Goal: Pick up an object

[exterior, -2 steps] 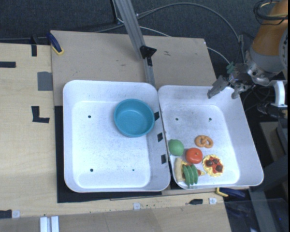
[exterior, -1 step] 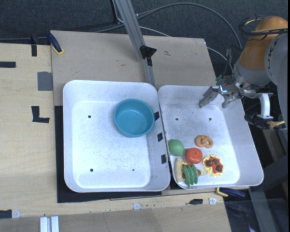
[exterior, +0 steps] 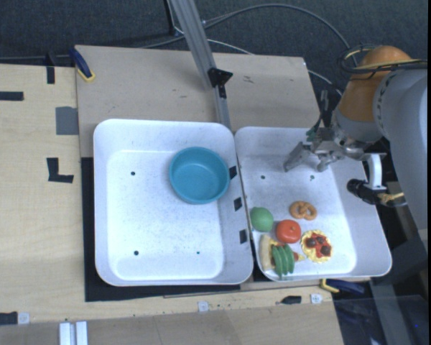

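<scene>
My gripper [exterior: 309, 162] hangs over the upper part of the right bin [exterior: 345, 192], open, with nothing between its fingers [exterior: 295, 158]. Below it, toward the bin's near end, lies a cluster of toy food: a brown pretzel [exterior: 302, 210], a green ball [exterior: 261, 218], a red tomato [exterior: 288, 230], a small yellow pizza [exterior: 317, 244], a green ridged vegetable [exterior: 282, 258] and a pale yellow piece [exterior: 265, 248]. The gripper is well apart from all of them. A blue bowl [exterior: 199, 175] sits upright in the left bin [exterior: 129, 214].
A slanted metal pole [exterior: 201, 45] crosses above the bench toward the gap between the bins. The arm's grey body and orange band [exterior: 366, 85] fill the upper right. Black clips [exterior: 238, 203] sit on the shared bin rims.
</scene>
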